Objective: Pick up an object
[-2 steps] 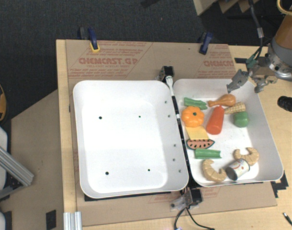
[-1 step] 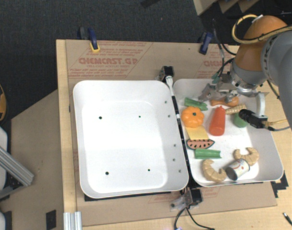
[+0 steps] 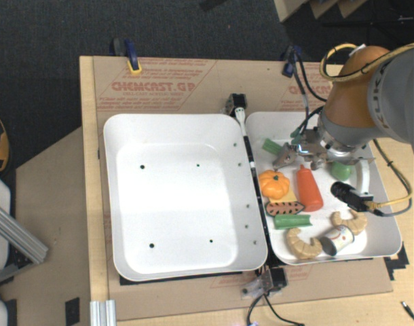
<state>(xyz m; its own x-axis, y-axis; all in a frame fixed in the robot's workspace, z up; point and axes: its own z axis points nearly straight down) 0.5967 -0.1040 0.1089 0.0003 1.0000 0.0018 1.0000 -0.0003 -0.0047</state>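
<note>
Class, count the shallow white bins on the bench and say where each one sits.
2. One shallow white plastic bin sits on the left; the other shallow white plastic bin lies beside it on the right, holding toy foods.

We read "CHEMCAST GP" in red on the brown protective paper [image 3: 159, 80] at upper centre; further red print at upper right stays illegible.

A thick grey arm [image 3: 397, 94] is seen, banded in glossy orange above the wrist. A metallic gripper [image 3: 303, 153] with dark fittings is mounted below. Yellow and black cables are looped beside the orange band.
</note>
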